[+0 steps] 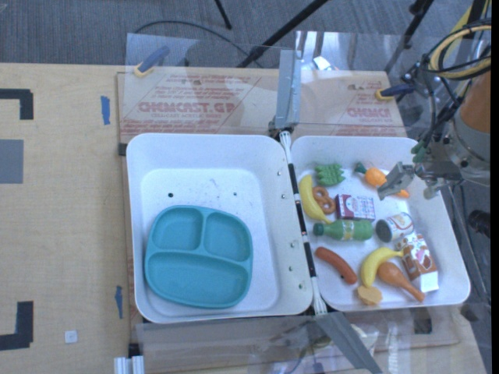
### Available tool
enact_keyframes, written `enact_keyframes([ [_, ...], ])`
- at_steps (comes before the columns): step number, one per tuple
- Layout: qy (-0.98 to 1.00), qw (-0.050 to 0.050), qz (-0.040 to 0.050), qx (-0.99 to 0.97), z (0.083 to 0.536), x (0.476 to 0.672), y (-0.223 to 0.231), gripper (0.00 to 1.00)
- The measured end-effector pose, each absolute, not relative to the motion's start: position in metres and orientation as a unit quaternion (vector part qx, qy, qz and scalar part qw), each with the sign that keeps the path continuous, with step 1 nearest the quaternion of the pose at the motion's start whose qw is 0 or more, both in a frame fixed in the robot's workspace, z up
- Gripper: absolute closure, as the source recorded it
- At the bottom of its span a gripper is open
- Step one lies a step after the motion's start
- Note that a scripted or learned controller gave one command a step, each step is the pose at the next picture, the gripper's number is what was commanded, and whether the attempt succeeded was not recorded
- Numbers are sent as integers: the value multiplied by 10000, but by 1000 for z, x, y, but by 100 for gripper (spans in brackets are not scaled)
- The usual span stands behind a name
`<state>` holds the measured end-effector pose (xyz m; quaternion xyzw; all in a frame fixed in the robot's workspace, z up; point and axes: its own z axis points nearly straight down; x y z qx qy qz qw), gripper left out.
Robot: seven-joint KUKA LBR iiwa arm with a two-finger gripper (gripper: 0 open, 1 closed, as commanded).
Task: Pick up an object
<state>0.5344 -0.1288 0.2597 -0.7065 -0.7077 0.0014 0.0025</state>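
Observation:
The right bin (456, 279) holds several toy foods. Among them are a yellow banana (311, 198), a green leafy piece (330, 173), an orange carrot (376, 177), a small red box (356, 206), a green bottle (346, 230), a can (394, 226), a red sausage (337, 262), a second banana (377, 259), a drumstick (402, 280) and a carton (419, 259). My gripper (413, 182) hangs over the bin's upper right part, just right of the carrot. It is open, with nothing between its fingers.
The left bin (156, 162) holds a teal divided plate (200, 255). A ridge (298, 216) separates the two bins. Clear plastic panels (195, 104) stand behind the bins, and cables (452, 49) hang at the upper right.

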Motion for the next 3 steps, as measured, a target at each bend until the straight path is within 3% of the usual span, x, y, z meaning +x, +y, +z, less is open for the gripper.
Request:
enact_keyframes([
  [1,-7328,22,10,-6804,156,583,-162,0],
  [2,-7189,-36,-24,-6951,96,614,-164,0],
  [3,-7181,-43,-52,-6959,107,615,-163,100],
])
